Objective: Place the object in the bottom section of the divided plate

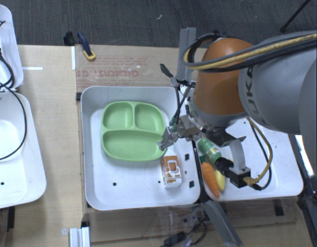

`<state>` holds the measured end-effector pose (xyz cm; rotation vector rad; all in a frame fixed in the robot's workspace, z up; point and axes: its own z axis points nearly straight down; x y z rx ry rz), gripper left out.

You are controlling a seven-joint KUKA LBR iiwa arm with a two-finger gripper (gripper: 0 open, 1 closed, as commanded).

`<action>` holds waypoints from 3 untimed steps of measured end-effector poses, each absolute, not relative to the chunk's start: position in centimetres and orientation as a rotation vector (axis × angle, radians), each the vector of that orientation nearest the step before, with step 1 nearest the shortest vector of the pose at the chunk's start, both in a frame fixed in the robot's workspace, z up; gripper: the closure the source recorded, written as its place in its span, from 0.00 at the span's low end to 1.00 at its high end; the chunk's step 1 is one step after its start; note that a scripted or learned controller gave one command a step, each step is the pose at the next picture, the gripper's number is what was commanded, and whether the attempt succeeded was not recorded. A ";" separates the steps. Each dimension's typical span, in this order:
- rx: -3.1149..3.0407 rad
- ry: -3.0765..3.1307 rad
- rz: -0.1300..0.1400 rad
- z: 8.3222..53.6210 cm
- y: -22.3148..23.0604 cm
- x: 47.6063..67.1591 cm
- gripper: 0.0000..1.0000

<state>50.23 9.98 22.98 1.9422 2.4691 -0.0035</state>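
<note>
1. I see my gripper point(167, 140) low in the left bin point(91, 153), at the right rim of the green divided plate point(132, 131), just above the small orange-and-white carton point(171, 171).
2. I cannot tell how the fingers stand; nothing shows between them.
3. The carton lies on the bin floor, just right of the plate's near section, outside it.
4. I judge this the grasp step: next I must close on the carton, lift, then shift left over that wide section.
</note>
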 end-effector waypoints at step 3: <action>2.551 1.832 -0.008 31.9 -1.0 49.6 1.00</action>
